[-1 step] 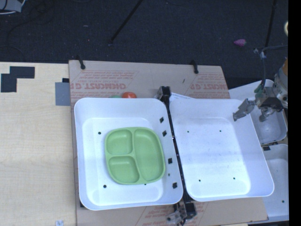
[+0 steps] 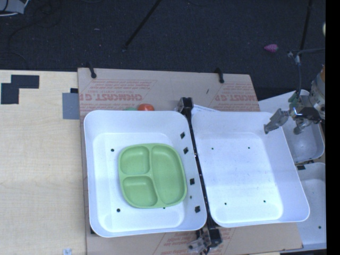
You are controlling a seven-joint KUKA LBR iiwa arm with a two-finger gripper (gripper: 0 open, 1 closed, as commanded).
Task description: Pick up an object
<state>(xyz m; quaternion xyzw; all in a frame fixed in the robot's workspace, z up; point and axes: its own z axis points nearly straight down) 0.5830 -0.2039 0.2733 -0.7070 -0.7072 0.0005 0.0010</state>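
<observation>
Camera view, looking down at a slant, and here's the layout: two shallow white bins side by side on a cardboard sheet printed with red lettering, all of it sitting on the pale wooden tabletop. In the left bin lies a green divided plate, flat, three compartments facing up, resting near the middle of the bin floor and a touch toward the right wall. The right bin shows its white floor with a few small dark dots.

Over at the right edge, the gripper hangs just past the right bin's upper right corner, well apart from the plate. Two grey prongs point left and down, with a gap between them, so the jaws look open and there is nothing between them (the arm behind them is cut off by the frame).

Tucked behind the left bin's top rim, a small red-orange object peeks out on the cardboard, with a hint of green beside it.
</observation>
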